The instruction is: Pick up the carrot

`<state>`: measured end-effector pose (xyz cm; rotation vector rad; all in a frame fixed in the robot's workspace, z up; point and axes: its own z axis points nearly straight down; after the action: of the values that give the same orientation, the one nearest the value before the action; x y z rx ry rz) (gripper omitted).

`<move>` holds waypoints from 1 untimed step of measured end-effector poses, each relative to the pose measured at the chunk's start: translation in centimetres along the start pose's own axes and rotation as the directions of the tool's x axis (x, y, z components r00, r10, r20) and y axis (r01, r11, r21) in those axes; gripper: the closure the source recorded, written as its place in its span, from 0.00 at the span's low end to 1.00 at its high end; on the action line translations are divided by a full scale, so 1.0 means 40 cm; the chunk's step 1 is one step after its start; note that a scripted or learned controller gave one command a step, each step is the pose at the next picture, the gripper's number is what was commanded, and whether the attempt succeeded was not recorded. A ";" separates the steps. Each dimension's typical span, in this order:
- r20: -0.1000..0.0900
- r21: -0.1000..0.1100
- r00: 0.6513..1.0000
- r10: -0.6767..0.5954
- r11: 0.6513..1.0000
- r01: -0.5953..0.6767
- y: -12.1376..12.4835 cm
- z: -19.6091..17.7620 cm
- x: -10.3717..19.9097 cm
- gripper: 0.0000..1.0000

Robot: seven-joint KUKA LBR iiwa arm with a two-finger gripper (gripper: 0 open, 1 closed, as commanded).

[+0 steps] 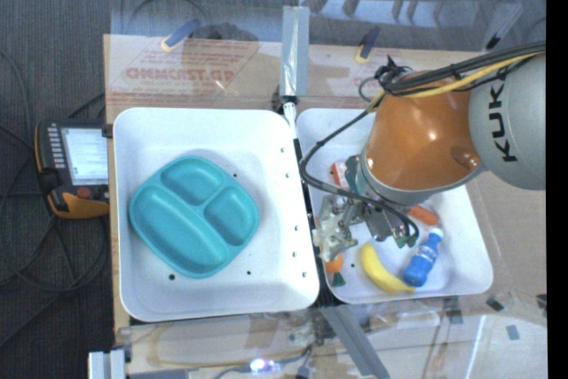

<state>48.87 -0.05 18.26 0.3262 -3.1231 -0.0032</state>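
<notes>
From the overhead camera we see the arm (426, 138) reaching in from the right over the right bin (475, 266), its gripper (335, 231) low at that bin's left side. We cannot tell how the tool is set; its tips are lost in clutter.

The carrot (334, 265) seems to be the small orange piece with a green end lying just below the gripper, near the bin's left wall; it is partly hidden, so we are not sure. We judge it light, stiff and smooth, best pinched across its middle.

A banana (383, 272) and a blue bottle (424, 258) lie close to its right, so room is tight. The left bin (133, 297) holds a teal tray (193, 215).
</notes>
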 end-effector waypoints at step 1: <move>0.000 0.000 0.988 -0.157 0.988 0.157 0.138 -0.002 -0.029 1.00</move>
<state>48.87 5.59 18.35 0.5719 -3.0877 -0.0038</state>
